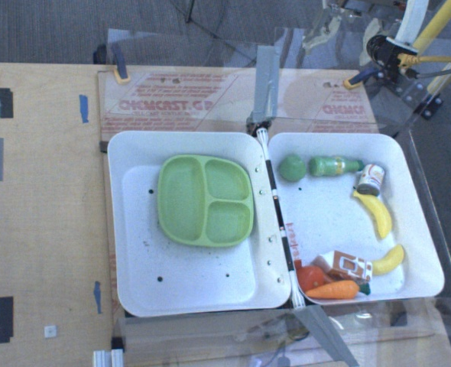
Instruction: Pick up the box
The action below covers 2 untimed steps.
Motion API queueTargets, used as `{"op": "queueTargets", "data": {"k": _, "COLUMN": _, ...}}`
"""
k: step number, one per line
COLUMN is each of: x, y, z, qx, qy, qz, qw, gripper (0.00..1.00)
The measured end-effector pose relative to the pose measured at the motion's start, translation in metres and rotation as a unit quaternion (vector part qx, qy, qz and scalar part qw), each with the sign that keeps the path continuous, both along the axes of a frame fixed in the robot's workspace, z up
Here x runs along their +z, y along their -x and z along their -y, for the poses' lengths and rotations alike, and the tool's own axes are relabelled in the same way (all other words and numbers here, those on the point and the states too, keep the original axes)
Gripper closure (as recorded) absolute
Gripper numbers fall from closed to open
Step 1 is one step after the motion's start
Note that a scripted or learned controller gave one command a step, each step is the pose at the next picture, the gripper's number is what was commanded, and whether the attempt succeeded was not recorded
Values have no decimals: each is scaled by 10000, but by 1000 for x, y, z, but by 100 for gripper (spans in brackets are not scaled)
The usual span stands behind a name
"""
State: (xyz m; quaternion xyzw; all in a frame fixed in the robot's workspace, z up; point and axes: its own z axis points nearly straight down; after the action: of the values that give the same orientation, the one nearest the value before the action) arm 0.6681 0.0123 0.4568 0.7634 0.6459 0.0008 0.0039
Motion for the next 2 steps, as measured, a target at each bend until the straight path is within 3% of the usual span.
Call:
{"op": "queueTargets", "data": {"k": 1, "x": 11, "y": -1, "z": -2, "qx": 23, "qy": 13, "qz": 21, "qw": 10000, "gripper": 100}}
{"op": "queueTargets", "data": {"k": 2, "x": 11, "y": -1, "z": -2, "qx": 22, "qy": 12, "qz": 17, "qw": 10000, "gripper": 0}}
